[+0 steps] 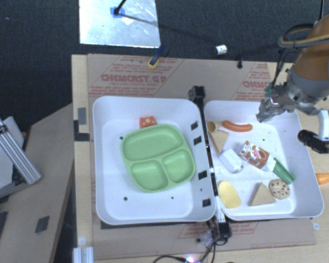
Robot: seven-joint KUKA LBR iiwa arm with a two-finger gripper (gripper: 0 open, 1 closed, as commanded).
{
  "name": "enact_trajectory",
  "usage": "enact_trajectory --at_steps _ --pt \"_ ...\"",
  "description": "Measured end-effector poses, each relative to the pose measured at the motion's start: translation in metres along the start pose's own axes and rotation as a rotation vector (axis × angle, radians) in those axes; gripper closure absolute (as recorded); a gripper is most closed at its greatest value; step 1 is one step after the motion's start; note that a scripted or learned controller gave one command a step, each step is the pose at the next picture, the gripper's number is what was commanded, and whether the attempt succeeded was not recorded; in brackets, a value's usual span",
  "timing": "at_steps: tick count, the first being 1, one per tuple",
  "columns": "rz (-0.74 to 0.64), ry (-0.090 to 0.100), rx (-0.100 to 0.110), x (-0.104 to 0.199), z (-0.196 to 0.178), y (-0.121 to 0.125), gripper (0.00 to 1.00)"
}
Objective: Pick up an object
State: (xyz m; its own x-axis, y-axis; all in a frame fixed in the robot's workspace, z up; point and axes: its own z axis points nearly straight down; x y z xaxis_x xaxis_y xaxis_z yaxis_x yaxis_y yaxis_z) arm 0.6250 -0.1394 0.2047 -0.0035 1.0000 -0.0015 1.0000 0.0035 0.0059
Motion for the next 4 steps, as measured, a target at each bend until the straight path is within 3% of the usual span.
enact_trajectory --at_steps 1,3,4 --pt "-0.001 0.0 0.001 0.0 -0.021 0.001 1.0" --pt "-0.004 0.003 0.008 0.063 -0.025 -0.086 1.0" --pt "-0.004 0.003 0.007 0.102 -0.031 -0.115 1.0"
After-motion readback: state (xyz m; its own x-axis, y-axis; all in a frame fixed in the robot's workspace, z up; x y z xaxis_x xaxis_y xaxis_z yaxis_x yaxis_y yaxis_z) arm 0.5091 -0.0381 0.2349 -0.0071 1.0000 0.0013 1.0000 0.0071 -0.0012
